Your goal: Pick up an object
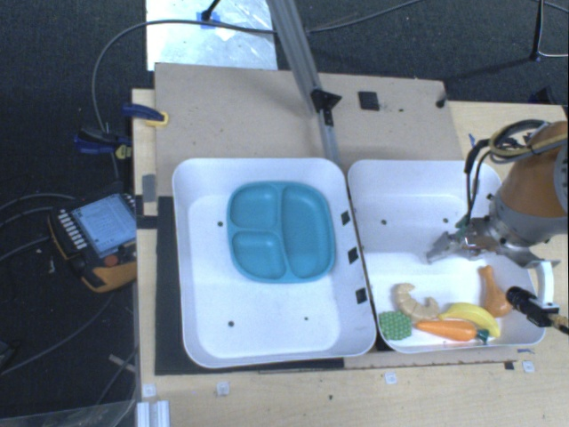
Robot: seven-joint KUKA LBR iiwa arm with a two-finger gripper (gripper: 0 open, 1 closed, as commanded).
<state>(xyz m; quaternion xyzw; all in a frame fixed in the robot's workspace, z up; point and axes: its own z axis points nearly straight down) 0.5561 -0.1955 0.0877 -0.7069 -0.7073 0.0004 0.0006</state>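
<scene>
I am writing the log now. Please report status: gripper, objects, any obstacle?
Gripper low in right bin, holding nothing seen. Banana, carrot and other toy food clustered at bin's near edge. Blue plate in left bin, not in the way.

Tan bench [249,105] carries two white bins side by side: left bin [200,323], right bin [391,189]. Small black square [369,100] near back edge.

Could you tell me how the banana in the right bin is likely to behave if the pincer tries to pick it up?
The banana looks smooth and glossy, probably a light, stiff plastic toy, so it may slip. Its curve could make it pivot when squeezed. It lies against the carrot, so a grasp would likely nudge that too.
</scene>
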